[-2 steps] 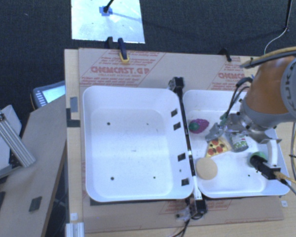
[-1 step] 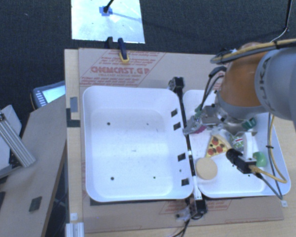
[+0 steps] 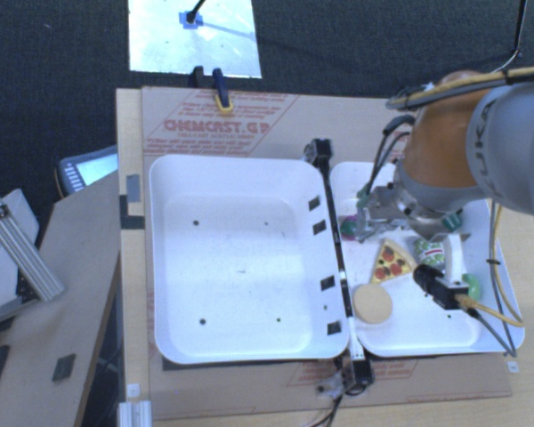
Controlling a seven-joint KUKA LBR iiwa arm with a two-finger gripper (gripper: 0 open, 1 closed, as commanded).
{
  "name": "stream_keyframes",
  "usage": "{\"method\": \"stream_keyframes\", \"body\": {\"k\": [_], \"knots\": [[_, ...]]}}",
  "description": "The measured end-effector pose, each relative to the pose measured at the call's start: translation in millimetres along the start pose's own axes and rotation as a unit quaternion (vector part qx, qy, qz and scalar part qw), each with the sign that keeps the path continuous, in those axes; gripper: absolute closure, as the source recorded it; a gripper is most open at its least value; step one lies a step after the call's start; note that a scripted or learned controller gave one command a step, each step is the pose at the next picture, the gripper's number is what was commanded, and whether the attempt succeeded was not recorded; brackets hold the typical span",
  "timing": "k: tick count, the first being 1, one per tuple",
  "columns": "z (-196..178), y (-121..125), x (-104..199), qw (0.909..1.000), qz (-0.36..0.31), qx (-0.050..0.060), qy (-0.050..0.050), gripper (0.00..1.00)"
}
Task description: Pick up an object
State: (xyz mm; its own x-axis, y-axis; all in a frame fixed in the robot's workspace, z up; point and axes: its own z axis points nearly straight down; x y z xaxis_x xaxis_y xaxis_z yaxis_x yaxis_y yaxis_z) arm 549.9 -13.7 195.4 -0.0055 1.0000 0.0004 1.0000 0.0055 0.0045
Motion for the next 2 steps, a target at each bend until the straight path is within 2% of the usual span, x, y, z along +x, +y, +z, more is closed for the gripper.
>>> {"method": "stream_keyframes", "body": {"k": [1,2], "knots": [[-151,-4,25,1.0,-0.002,-0.007,0.001,1.0],[-319,-16,78,1.0,-0.002,-0.008,0.002,1.0]]}}
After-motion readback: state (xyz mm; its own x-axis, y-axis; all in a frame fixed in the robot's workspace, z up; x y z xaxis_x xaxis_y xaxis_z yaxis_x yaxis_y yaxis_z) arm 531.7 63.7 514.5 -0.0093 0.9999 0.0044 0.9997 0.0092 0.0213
